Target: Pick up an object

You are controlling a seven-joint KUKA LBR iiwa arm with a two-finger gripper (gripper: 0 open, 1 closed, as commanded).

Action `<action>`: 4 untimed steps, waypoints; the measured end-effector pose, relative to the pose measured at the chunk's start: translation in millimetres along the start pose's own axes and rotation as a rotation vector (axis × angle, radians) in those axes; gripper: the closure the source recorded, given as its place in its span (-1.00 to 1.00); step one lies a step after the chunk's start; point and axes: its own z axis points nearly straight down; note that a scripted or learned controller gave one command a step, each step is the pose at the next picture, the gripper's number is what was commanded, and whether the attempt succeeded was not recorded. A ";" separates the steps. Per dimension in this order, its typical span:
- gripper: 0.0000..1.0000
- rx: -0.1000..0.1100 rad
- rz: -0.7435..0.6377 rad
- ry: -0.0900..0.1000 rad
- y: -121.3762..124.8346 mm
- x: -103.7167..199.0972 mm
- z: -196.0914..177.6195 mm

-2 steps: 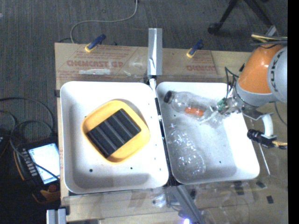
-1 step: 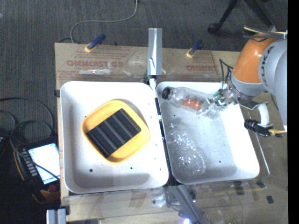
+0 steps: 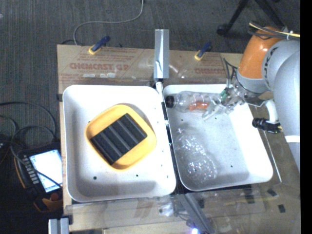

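While the arm reaches in from the right, its gripper sits low at the far edge of the right bin, at one end of a clear plastic bottle.
Whether the claw is apart or clamped cannot be told. A crumpled clear wrapper lies nearer the front; the left bin holds a yellow tray with a black ribbed insert.

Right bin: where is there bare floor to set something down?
In the right white bin, the front-right corner and right side are bare, bordered by the crinkled clear plastic container. The back is crowded: clear plastic bottle and end effector.
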 end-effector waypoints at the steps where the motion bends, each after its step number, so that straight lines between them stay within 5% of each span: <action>1: -1.00 -0.014 -0.022 -0.010 -3.3 1.8 -0.3; 3: -1.00 -0.016 -0.040 -0.011 -3.5 1.2 -0.1; 4: -1.00 -0.054 -0.209 -0.016 -12.1 -7.2 -0.6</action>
